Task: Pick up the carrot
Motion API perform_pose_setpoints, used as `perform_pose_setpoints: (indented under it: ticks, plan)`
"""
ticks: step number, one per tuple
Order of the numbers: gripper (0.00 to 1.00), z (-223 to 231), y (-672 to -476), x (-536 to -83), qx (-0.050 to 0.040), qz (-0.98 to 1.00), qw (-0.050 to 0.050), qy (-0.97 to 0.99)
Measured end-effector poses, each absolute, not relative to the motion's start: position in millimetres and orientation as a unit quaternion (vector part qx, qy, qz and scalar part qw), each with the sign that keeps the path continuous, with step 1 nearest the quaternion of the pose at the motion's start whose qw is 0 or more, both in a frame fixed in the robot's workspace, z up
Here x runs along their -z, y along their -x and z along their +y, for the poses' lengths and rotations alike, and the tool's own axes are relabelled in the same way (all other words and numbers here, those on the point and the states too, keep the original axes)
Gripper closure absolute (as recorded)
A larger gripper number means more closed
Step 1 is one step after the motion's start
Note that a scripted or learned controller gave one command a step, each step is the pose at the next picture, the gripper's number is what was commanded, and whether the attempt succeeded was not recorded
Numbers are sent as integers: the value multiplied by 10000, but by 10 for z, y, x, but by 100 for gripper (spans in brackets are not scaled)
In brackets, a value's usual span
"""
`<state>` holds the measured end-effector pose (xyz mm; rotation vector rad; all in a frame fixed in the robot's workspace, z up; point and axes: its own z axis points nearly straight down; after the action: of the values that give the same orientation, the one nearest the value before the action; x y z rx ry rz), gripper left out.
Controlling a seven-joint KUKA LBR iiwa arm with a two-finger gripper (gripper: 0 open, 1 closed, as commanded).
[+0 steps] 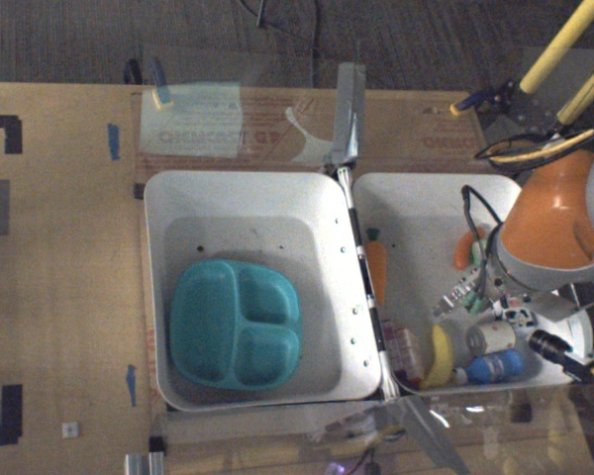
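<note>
The carrot point(376, 271) is orange with a small green top. It lies lengthwise against the left wall of the right bin point(416, 198), green end towards the back. My gripper point(471, 295) hangs low over the middle of the right bin, below the orange-banded wrist point(552, 221). It is about a hand's width to the right of the carrot and apart from it. Nothing of the carrot is between its fingers.
A yellow banana point(440, 355), a pale can point(491, 338), a blue bottle point(495, 367) and a reddish packet point(406, 348) crowd the right bin's front. Another orange item point(462, 250) peeks out beside the arm. The left bin point(178, 198) holds a teal divided plate point(236, 323).
</note>
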<state>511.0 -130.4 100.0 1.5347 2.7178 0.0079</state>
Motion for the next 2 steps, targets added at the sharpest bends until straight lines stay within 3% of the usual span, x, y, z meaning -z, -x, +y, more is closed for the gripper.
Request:
perform_pose_setpoints:
  ticks: [1, 2]
  plan:
    - [100, -690, -5459, -1855, -7, 8916, 17, -4528]
    - [100, -697, -4868, -2037, -2, 9151, -3, -4033]
